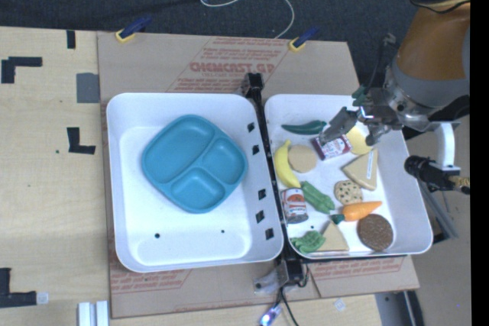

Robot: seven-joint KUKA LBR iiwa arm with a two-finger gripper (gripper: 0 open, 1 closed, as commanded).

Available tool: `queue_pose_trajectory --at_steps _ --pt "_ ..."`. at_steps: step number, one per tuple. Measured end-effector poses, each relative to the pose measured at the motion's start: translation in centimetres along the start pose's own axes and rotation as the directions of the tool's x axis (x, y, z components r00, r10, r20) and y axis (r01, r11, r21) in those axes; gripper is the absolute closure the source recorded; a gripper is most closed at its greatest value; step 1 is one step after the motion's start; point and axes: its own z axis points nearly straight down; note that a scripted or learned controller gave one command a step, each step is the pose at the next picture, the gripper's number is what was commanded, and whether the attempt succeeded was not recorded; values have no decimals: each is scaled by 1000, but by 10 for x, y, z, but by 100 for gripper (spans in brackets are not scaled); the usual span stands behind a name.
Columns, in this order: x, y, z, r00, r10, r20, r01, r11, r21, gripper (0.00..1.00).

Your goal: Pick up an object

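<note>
Arm (pixel 435 34) cut off at right edge; packet (pixel 334 147) label too blurry, maybe a snack.

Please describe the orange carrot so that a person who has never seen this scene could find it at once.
Look at the right bin of the two white bins, the one crowded with toy food. Near its front, the carrot lies on its side just above the round brown cookie and below the pale cheese wedge. It is the only bright orange, tapered piece there.
</note>
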Motion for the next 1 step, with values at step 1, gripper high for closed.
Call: queue_pose_trajectory --at_steps 1 --pt "36 -54 -23 1000 -3 -2 3 1000 2 0"
